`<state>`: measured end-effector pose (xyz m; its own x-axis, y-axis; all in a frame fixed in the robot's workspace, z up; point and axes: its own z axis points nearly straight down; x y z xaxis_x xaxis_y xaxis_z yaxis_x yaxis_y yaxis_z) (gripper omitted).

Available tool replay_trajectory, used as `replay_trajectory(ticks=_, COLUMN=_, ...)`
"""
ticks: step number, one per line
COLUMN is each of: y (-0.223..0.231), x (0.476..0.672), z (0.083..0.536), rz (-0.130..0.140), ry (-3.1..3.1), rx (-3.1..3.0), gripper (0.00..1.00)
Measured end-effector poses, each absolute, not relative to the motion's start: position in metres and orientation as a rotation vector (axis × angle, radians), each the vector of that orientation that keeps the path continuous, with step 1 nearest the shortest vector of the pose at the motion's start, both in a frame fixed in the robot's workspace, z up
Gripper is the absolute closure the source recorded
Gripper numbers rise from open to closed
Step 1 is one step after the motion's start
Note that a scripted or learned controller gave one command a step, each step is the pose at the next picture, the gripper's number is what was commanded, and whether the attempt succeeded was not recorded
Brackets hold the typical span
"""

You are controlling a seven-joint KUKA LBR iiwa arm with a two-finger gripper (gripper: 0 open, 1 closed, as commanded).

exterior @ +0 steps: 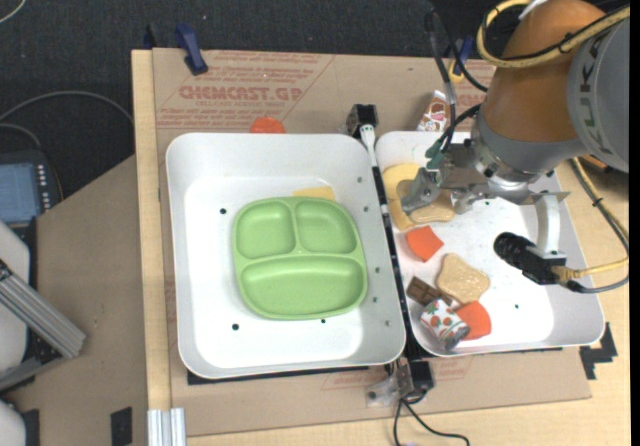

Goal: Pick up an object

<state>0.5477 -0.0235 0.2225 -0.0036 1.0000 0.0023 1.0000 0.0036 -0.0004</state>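
The gripper is low in the right bin, near its left wall, and it is over a pale yellow piece. If its fingers are open or closed I cannot tell, because the wrist covers them from above; also I cannot see that anything is held. The yellow piece lies directly under and a little left of the gripper, touching or almost touching it, so I judge it is the object to be picked.

Just below the gripper lies an orange block. It is very close, so one finger could push it, or the gripper could close on two things together and drop both.

Further from the gripper, toward the front of the bin, there are a tan slice, a brown piece, a small printed can and a red-orange piece. These are well apart and make little risk.

The bin wall is just beside the gripper on the left. The yellow piece could slide against this wall and escape the grip.

Farthest away, in the left bin, the green tray is not in danger.
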Motion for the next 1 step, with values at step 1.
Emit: replay_trajectory(ticks=1, y=0.0005, x=0.5137, z=0.2256, rz=0.003, ry=-2.220, rx=-2.216, gripper=1.00)
